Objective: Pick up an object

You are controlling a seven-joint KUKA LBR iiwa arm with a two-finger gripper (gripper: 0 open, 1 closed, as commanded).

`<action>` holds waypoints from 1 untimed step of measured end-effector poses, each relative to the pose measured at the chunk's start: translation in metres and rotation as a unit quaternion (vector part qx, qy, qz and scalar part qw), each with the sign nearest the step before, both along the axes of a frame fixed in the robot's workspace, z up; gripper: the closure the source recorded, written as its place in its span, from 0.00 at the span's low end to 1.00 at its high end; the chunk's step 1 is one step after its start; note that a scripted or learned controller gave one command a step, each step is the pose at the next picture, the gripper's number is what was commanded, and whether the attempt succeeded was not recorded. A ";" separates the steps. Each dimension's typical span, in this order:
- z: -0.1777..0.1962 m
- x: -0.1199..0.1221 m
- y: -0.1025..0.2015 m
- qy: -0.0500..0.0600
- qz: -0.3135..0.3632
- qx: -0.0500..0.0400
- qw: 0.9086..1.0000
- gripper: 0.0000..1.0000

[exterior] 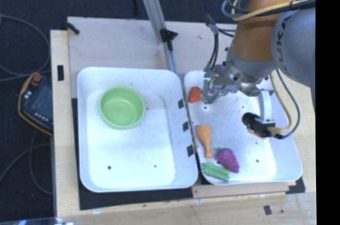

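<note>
Pincer [208, 95] hangs low over the right-hand shallow white bin [281, 157], just beside a small orange rounded toy [194, 94] at the bin's left wall; its opening cannot be told. Judged step: approach to grasp. Next, it must centre over the toy and descend squarely.

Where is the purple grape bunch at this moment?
The purple grape bunch lies in the right bin, near its front edge, between the orange drumstick and the green vegetable.
</note>
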State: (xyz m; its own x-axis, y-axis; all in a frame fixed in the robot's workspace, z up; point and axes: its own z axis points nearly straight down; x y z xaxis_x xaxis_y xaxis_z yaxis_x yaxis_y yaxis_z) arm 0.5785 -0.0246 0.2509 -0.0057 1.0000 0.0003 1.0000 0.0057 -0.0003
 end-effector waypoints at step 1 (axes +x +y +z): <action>-0.009 -0.014 0.055 0.000 0.000 0.000 1.000 1.00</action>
